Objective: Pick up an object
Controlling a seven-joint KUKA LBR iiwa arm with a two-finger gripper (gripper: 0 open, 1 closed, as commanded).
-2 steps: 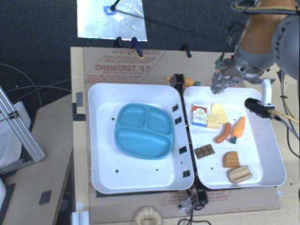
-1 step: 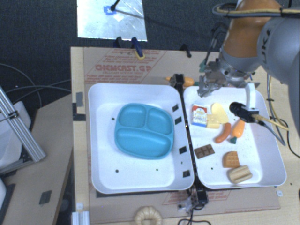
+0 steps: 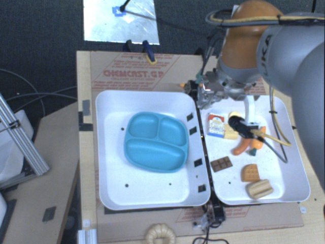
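My gripper (image 3: 202,93) hangs over the upper left corner of the right bin (image 3: 298,179); I cannot tell whether it is open or closed. I judge this the approach. The carton (image 3: 216,125) lies nearest, just below it, with the chocolate (image 3: 221,163) and bun (image 3: 259,188) lower down. Next I must centre over one and descend. The left bin (image 3: 109,187) holds a blue plate (image 3: 155,140).

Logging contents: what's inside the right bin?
A carton, chocolate, waffle, bun and an orange piece; the arm covers the bin's far corner.
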